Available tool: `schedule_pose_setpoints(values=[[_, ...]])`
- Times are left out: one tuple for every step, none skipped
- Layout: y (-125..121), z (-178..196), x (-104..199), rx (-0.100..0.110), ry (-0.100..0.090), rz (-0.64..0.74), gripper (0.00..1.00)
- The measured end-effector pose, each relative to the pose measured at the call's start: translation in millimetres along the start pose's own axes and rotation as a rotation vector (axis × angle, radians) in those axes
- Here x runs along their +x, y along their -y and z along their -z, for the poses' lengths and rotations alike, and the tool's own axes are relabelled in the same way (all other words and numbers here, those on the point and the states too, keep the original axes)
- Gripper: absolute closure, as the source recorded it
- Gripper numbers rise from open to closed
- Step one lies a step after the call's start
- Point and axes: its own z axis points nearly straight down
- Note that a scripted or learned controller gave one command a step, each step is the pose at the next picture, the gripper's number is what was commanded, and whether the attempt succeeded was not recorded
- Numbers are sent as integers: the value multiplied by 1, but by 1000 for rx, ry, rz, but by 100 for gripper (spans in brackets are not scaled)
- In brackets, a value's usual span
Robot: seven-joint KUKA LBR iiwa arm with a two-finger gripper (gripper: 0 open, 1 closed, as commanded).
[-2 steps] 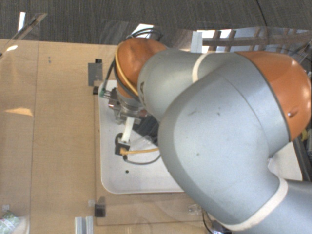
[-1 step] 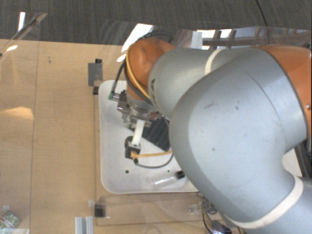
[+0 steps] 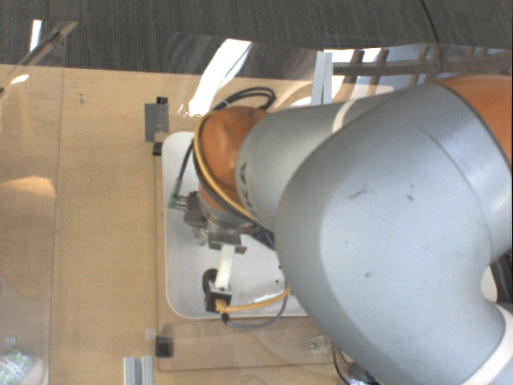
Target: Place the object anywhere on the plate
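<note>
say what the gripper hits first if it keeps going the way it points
Likely the floor of the white bin under the gripper, though the arm hides much of that line.

Robotics lab, wooden bench [image 3: 88,239], white bin [image 3: 183,291]

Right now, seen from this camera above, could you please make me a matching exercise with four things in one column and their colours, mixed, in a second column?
Things:
1. arm
2. band above the wrist
3. bin
4. bench

Colours:
a. white
b. grey
c. pale wood
d. orange

Pairs: 1-b, 2-d, 3-a, 4-c.
</note>
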Motion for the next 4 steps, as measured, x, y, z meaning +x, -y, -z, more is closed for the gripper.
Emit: schedule_pose_setpoints(values=[[37,-15,-5,-14,-13,-338,100],[35,-4,-4,-16,-17,-338,100],[35,107,-49,-1,0,-439,100],[36,107,-49,-1,0,-438,0]])
